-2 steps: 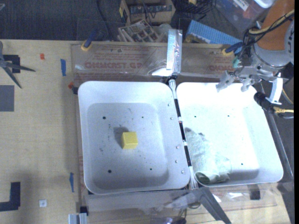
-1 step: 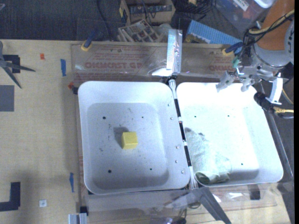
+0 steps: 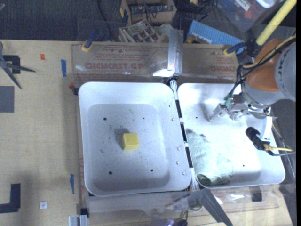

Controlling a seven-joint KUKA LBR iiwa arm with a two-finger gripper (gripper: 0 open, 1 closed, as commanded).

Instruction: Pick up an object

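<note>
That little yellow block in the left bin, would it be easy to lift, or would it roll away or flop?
The yellow block looks boxy with flat faces, so it probably won't roll and should sit steady if nudged. It keeps crisp edges, so it is likely stiff rather than floppy. Being small, it is probably light, though its material cannot be told from here.

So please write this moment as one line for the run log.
arm: over right bin | tool: nothing seen held | yellow block: left bin | rolled cloth: right bin
</note>
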